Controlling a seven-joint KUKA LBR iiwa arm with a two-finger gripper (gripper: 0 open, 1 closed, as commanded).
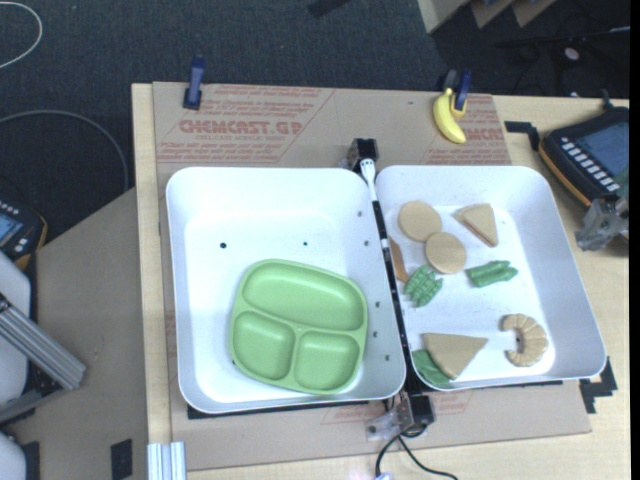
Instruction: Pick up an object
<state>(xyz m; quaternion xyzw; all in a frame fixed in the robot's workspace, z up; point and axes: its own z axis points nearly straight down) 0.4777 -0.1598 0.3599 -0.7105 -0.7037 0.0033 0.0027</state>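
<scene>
Green tray in L bin — toy food (R bin).

One camera is fixed above the bench and looks down at a slant, so the far edge of the bench lies toward the top of the view and the near edge toward the bottom. It stands far enough back to take in both white bins whole, the left bin and the right bin, side by side. Dark floor shows beyond the bench.
</scene>
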